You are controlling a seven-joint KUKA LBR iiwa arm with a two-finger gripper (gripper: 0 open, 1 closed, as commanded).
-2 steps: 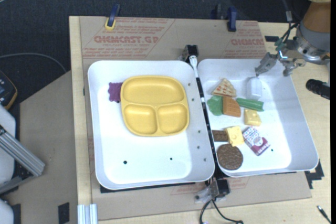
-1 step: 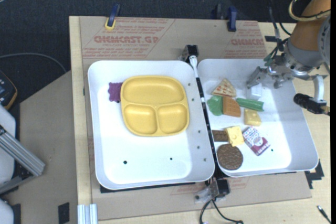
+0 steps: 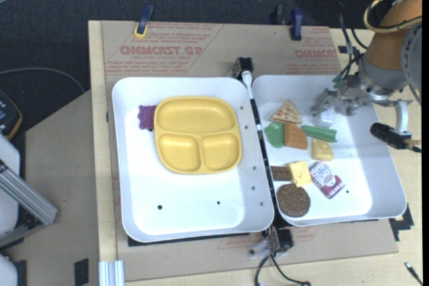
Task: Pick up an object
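Camera view, near to far. Right bin [image 3: 375, 201]: brown round cookie [image 3: 293, 199] at the near edge, red-and-white packet [image 3: 327, 179] and yellow block [image 3: 300, 173] just behind. Mid-bin cluster: green leaf piece [image 3: 274, 134], orange wedge [image 3: 295, 136], green stick [image 3: 318, 132], sandwich triangle [image 3: 287, 112]. Pincer [image 3: 337, 104] hangs over the far right part, holding nothing; spread of fingers — cannot tell. Left bin [image 3: 134, 197] carries a yellow divided tray [image 3: 198, 132], purple item [image 3: 146, 116] touching its left side. Risk, as I judge it: items crowd together, so a descent may nudge neighbours or close on bare floor.

Glossy smooth plastic yellow tray [image 3: 198, 134] and white bins [image 3: 137, 144]; matt brown cardboard bench [image 3: 107, 50].
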